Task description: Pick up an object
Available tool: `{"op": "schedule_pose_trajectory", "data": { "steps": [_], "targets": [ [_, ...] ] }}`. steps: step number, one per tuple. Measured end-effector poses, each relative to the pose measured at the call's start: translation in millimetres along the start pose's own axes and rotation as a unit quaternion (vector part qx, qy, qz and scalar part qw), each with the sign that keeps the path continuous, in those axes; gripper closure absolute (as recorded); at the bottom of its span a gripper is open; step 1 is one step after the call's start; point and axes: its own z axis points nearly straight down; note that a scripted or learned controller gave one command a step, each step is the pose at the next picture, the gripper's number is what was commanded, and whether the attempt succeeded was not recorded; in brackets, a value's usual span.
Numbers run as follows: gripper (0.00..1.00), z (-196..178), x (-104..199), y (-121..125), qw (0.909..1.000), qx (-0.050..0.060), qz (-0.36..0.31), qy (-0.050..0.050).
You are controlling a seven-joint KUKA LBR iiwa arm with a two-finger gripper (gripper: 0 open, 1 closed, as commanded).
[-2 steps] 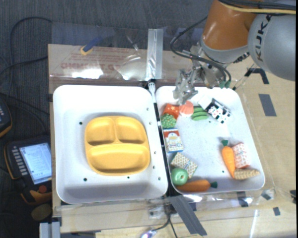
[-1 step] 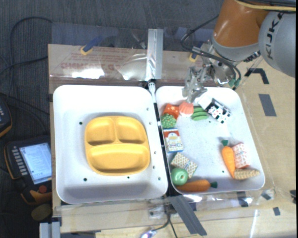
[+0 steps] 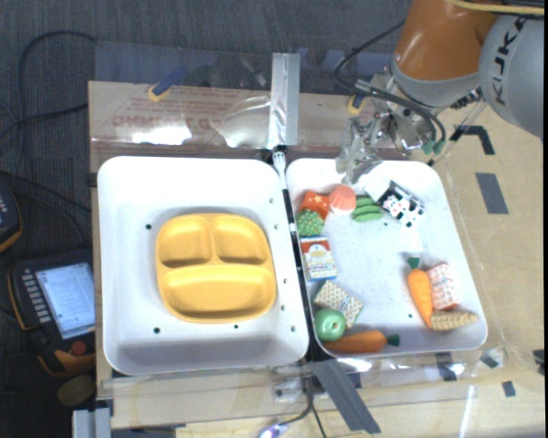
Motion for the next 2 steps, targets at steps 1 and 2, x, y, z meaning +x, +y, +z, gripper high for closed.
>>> {"op": "schedule_pose_trajectory", "data": {
  "steps": [1,2],
  "targets": [
    [1.0,-10.0,-1.6,1.2,1.0,0.0,0.0,-0.003],
    [1.0,4.6,17.0,-69.9,0.9783,0.0,-0.207,0.004]
  ]
}}
